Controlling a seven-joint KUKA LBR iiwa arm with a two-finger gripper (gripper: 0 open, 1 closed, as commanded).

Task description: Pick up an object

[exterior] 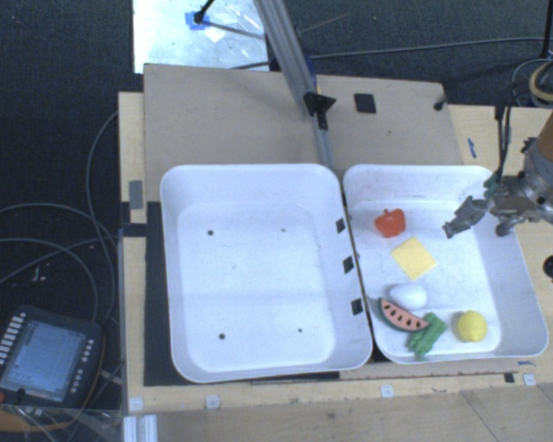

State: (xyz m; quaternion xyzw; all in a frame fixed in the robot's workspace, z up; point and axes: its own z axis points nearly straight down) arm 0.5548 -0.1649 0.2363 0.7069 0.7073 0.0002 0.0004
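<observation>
End effector [468, 217] mine, hovering over right bin [516, 288] upper right, nothing seen held; finger spread: cannot tell. Nearest target: yellow square block [414, 258], lower left of me at bin centre. Red pepper [390, 222] straight left, slightly farther.

counter [240, 118]: tan board top | left bin [175, 191]: white, shallow, at 9 o'clock of centre | right bin [525, 316]: white, at 3 o'clock, touching the left bin along its side | small black square [365, 103]: on the board at 12 o'clock
</observation>
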